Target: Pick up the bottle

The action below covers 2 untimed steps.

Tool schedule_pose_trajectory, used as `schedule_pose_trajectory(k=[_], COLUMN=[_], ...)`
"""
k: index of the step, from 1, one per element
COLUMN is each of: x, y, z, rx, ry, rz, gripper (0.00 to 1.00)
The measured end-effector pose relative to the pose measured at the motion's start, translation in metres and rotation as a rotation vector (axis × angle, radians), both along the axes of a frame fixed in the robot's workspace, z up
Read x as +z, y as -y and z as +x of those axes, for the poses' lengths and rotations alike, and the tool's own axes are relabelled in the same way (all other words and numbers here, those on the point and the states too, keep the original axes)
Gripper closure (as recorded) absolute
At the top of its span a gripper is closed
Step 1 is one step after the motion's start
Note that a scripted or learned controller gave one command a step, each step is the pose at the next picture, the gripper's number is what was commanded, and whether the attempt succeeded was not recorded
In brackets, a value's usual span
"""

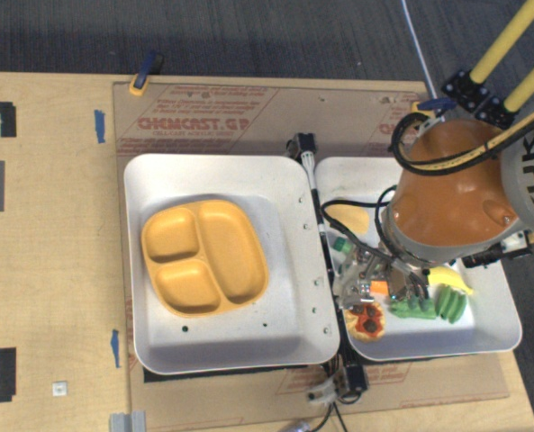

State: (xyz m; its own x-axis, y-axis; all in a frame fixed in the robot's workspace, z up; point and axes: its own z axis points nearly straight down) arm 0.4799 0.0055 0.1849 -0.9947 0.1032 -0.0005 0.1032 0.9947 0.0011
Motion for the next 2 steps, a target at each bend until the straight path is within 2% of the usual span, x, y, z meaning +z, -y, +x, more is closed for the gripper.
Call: schedule_pose_trajectory(k=[1, 2], x=[0.0, -0.011], y=[-0.062, -0.097], z=[0.0, 0.021], rx=[0.19, 0.343], ry=[0.003, 0.005], rz=[0.0, 0.001], gripper=[1.0, 1.0])
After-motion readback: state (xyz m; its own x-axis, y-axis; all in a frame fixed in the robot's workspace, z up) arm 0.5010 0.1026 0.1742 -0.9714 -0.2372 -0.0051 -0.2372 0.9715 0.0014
